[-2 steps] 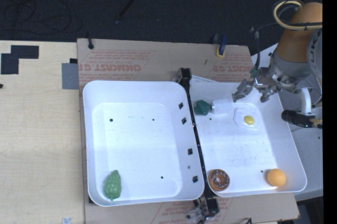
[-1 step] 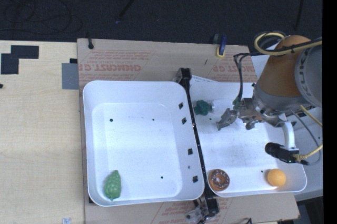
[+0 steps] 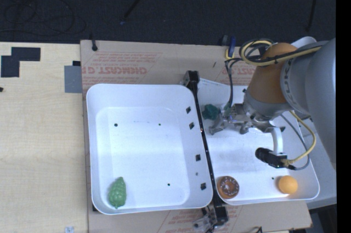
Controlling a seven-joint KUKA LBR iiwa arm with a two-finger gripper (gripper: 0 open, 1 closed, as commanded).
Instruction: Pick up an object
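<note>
Low inside the right bin [image 3: 244,163], toward its far left corner: the tool [image 3: 222,124], hung from the grey arm [image 3: 307,84] with its orange band. Released or clenched, impossible to tell from this slant; nothing visibly grasped. Just beyond the tool, hard against the right bin's left wall: a small teal thing [image 3: 210,112], near the tool tip, though touching or apart cannot be made out. Along the right bin's near edge, well apart from the tool: a brown ring-shaped piece [image 3: 227,187] in the left corner and an orange ball [image 3: 287,185] toward the right corner. Beside the right bin, across the shared black rim, the left bin [image 3: 142,144], with a green lump [image 3: 117,192] in its near corner farthest from the right bin. Judged as the approach step, aimed at the teal thing, with no lift begun. Next move likely calls for settling squarely over the teal thing, closing on it without jamming against the right bin's wall, then rising straight up; little room there, so easy to nudge it away or catch the wall. Under and behind the right bin, cardboard [image 3: 137,64] on the bench [image 3: 38,144], bearing red print that lies upside down; seems to read "CHEMCAST", the rest too faint to make out.
</note>
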